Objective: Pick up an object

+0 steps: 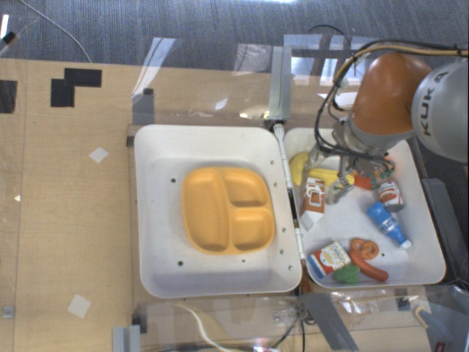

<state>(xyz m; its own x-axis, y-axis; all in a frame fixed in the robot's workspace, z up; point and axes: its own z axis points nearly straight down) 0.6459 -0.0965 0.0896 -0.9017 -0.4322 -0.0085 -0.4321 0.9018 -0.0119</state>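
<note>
In the left bin (157, 270) lies a yellow divided tray (227, 210), alone near the middle. The right bin (432, 266) holds the clutter: a banana (297, 169) at its far-left corner, a small orange-and-white carton (314, 196) just nearer than it, a flat snack packet (330, 257) beside a green piece (348, 274) at the near edge, then a curled sausage-like toy (365, 255), a blue bottle (387, 224) and a small red-and-white can (389, 194). My gripper (343, 185) hangs low over the far part of this bin, just right of the carton (whether my grip is open or closed I cannot tell).
</note>
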